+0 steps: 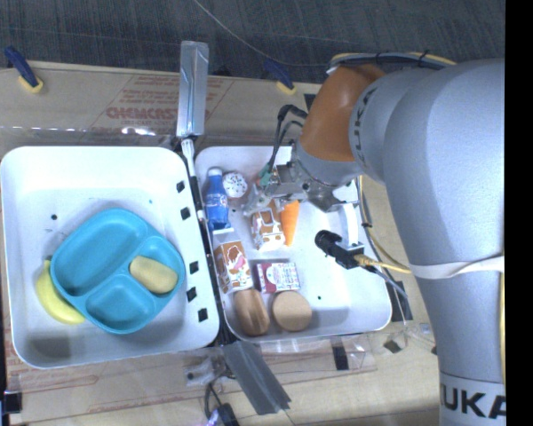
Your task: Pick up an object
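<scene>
Surface: a bench [98,105] covered with brown cardboard printed in red, held by a blue clamp [22,69] at the far left corner. Dark ribbed carpet [89,7] lies beyond it.

Left bin [18,176]: shallow, white, smooth plastic with rounded corners.
- One blue divided plate [98,256], glossy, sitting at a tilt.
- One pale yellow oval lump [154,273], matte, in the plate's right compartment.
- One yellow banana [53,302], partly under the plate's left edge.

Right bin [373,300]: the same kind, touching the left bin.
- One blue bottle [216,201] with a white cap, against the left wall.
- One small white speckled ball [235,185], just beside the bottle.
- One small printed carton [268,227], brown and white, mid-bin.
- One orange carrot [290,220], tapered, touching the carton's right side.
- Two flat printed packets [234,267], side by side, below the carton.
- One brown bread roll [250,311] and one round tan bun [292,310], at the near wall.

My claw [271,183]: low over the right bin, just above the carton and carrot. Whether it is wide or narrow I cannot tell, and I see nothing held in it.
</scene>
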### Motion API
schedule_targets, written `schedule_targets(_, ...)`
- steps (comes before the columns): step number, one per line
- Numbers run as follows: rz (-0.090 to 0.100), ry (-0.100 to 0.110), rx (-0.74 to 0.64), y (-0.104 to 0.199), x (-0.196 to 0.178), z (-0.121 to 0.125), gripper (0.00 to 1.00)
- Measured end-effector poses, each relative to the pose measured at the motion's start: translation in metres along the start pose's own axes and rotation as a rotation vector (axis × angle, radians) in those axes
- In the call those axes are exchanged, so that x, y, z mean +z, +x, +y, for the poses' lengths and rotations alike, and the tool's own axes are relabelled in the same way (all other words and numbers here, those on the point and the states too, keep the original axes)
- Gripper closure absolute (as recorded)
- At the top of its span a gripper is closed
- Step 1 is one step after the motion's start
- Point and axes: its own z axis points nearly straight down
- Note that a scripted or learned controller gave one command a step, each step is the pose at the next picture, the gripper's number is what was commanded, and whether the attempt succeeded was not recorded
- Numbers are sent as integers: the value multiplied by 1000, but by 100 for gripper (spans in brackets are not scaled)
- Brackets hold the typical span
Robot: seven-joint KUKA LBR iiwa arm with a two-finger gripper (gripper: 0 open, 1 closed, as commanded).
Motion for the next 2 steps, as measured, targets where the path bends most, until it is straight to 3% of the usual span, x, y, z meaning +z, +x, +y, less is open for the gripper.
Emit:
schedule_targets(1, 5, 38, 2, 10, 21, 33, 100)
schedule_targets(2, 0, -14, 11, 91, -86, 52, 100)
